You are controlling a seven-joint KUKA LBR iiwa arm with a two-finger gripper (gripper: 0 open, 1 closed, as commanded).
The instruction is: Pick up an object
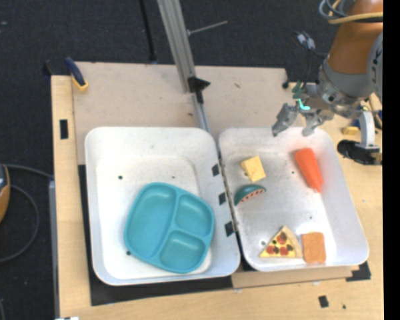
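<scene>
My hand (299,120) is hovering spread open, gripping nothing, upper right. Orange carrot (309,168), tapered, is lying right of centre. Also one each: cheese wedge (253,169), pizza slice (281,244), toast (313,247), teal plate (169,227).

Single fixed camera above bench (140,99), slanted down over both bins (100,152).
</scene>
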